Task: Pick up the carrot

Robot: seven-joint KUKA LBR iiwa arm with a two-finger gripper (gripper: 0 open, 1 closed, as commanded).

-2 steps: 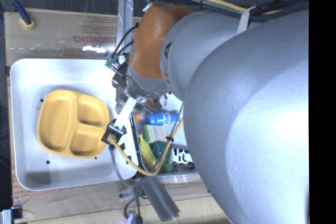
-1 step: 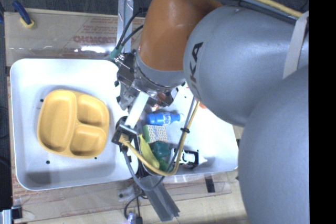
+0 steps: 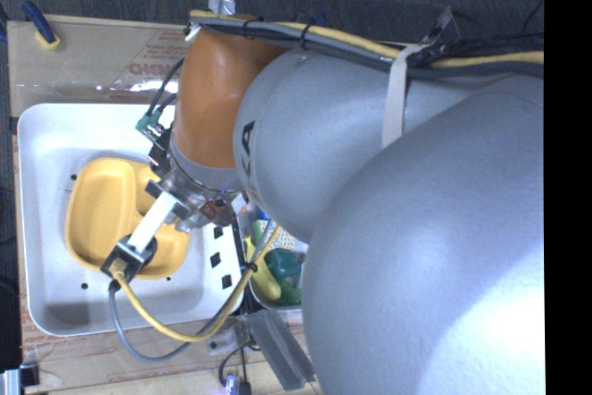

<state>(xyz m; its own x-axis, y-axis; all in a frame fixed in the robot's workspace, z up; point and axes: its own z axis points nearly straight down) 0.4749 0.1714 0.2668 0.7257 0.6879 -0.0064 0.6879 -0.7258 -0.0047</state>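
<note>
Camera view: the pincer [image 3: 188, 202] hangs over a yellow dish [image 3: 100, 199] in a white bin [image 3: 44, 136], reaching. I cannot tell if it is spread. Next, grab the carrot.

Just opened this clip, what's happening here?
The grey arm reaches in from the right over the left bin, its wrist above a yellow dish. Beside its bulk, a few green and yellow items peek out. Whether it has the carrot cannot be told.
</note>
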